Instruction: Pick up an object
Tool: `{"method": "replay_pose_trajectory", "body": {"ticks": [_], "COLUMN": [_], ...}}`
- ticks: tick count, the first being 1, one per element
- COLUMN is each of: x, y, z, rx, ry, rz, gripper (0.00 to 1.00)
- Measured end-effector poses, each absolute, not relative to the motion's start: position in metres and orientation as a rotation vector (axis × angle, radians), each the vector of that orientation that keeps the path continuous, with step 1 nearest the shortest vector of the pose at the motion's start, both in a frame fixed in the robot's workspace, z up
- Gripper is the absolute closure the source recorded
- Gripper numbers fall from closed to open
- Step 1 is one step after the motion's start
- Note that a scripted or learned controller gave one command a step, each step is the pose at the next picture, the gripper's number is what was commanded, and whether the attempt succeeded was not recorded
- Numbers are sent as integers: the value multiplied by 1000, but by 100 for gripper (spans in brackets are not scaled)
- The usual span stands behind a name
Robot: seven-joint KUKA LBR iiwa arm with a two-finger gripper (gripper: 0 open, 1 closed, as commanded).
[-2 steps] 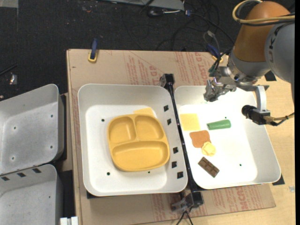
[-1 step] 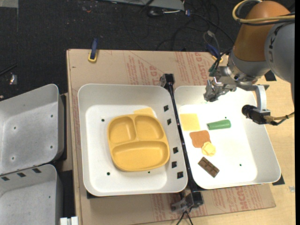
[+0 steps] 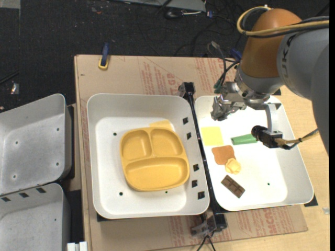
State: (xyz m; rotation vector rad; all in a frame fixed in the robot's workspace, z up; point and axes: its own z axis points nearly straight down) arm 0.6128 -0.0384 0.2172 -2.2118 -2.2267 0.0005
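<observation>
**Camera view, from above at a slant.** On the worktop (image 3: 136,75) two white bins stand side by side: the left bin (image 3: 99,140) and the right bin (image 3: 293,171). The arm (image 3: 293,46) reaches in from the right. Its jaws hang over the far left corner of the right bin, just beyond a pale yellow square (image 3: 212,136). I cannot tell from my screen whether the jaws are apart or together, as I see them from above and partly in shadow.

Things open to picking all lie in the left half of the right bin:
- the pale yellow square
- a green block (image 3: 242,138), just to the square's right
- an orange-brown slab (image 3: 223,153), on the near side of the square and close to its corner
- a small yellow lump (image 3: 233,166), against the slab's near edge
- a dark brown bar (image 3: 233,186), possibly toy chocolate, lying apart from the rest and nearest the camera

The left bin holds a yellow divided plate (image 3: 155,158), lying flat. A second pale yellow piece (image 3: 163,125) shows from under its far edge.
</observation>
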Motion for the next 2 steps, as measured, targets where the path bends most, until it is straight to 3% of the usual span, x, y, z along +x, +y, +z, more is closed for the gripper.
{"method": "replay_pose_trajectory", "body": {"ticks": [2], "x": [580], "y": [61], "z": [213], "rx": [-2210], "ry": [-2227], "rz": [1], "gripper": [100]}}
